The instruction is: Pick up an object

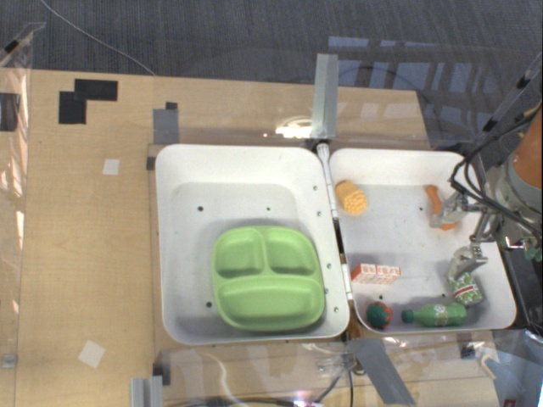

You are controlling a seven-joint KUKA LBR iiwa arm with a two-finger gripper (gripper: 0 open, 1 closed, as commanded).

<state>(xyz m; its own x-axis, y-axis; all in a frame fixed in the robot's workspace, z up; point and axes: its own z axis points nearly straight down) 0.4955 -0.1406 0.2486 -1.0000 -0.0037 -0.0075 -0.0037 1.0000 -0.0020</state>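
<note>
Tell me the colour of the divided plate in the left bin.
Light green plate, seen clearly in the camera view.

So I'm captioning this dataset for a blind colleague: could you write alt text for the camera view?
The end effector hovers low over the right bin, just above a small can near a green bottle. That bin also holds a yellow corn piece, a carrot, a red-and-white packet and a red-green fruit; the left bin holds a green divided plate.
</note>
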